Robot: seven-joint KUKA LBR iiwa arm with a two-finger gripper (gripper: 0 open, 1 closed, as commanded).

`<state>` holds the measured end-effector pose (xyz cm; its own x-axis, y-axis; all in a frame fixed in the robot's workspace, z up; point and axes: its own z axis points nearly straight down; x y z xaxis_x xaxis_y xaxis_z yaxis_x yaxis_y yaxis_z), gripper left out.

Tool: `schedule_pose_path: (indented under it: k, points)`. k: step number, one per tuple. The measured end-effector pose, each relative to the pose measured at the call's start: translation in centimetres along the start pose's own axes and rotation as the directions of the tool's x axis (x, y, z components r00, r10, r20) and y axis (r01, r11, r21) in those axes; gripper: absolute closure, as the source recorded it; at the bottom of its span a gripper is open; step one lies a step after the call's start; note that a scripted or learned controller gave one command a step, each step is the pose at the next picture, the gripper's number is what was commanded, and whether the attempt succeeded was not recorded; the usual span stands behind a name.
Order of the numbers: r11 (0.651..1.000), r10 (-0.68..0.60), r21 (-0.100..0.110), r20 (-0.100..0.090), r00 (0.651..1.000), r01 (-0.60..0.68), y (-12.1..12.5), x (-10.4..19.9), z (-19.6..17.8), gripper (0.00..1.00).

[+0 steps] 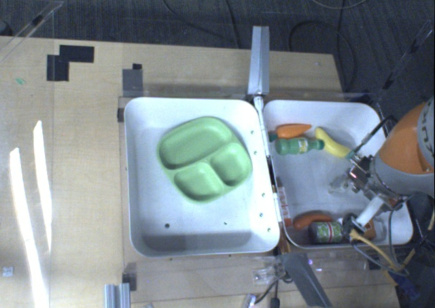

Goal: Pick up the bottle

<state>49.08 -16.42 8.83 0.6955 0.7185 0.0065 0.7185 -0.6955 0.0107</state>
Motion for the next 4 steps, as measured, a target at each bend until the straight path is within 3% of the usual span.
schedule_pose_path:
  k: [1, 2, 3, 4]
  points:
    - [0.968, 0.251, 0.004, 0.001, 0.968, -0.251, 2.0, 7.0, 0.1, 0.00]
    - [0.972, 0.234, 0.007, 0.006, 0.972, -0.234, 2.5, 11.3, -3.7, 0.00]
    - [0.945, 0.327, 0.006, 0.007, 0.945, -0.327, 5.3, 14.6, 0.3, 0.00]
    - [0.926, 0.377, 0.022, 0.028, 0.926, -0.377, 7.0, 16.7, 0.3, 0.00]
